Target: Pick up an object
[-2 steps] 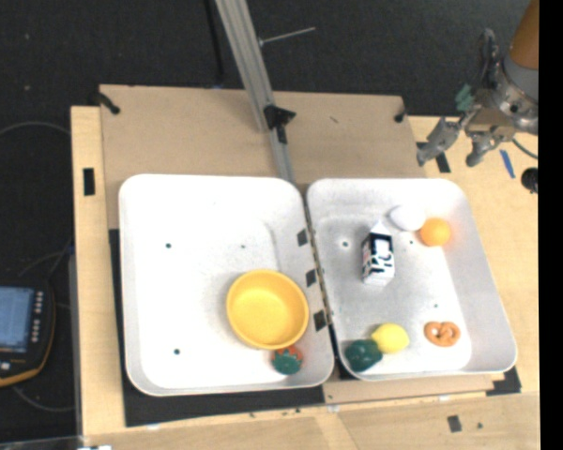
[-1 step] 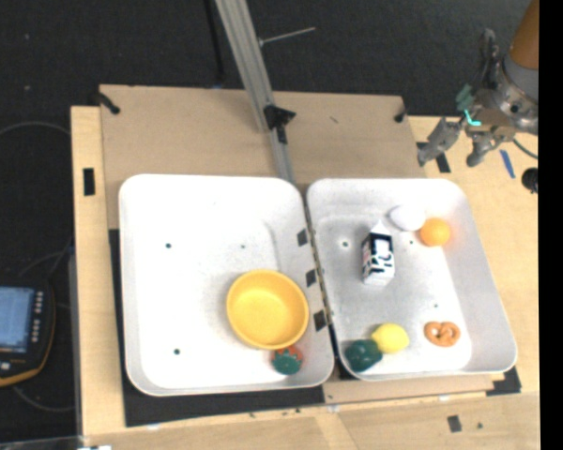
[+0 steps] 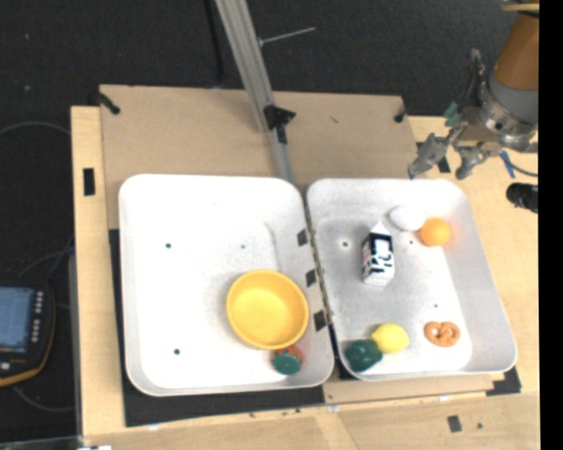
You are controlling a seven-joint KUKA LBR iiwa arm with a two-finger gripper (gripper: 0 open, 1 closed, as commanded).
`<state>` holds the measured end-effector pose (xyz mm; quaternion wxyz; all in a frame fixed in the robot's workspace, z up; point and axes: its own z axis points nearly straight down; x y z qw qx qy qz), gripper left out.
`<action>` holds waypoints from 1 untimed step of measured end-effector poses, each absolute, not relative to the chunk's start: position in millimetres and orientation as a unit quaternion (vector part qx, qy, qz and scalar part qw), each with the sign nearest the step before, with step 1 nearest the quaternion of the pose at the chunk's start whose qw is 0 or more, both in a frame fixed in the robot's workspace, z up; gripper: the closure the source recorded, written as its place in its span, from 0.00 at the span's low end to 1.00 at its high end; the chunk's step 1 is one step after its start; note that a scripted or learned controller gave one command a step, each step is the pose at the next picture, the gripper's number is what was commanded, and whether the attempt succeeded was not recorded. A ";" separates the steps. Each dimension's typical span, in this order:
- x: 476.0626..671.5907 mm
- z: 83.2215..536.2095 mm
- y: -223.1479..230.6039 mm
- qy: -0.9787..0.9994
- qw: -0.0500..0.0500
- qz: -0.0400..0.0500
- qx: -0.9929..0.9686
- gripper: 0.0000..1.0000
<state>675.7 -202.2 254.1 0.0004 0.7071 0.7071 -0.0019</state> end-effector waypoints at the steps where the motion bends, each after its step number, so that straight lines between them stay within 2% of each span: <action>1: 681.6 209.5 -205.2 0.708 0.000 -0.002 0.706 0.00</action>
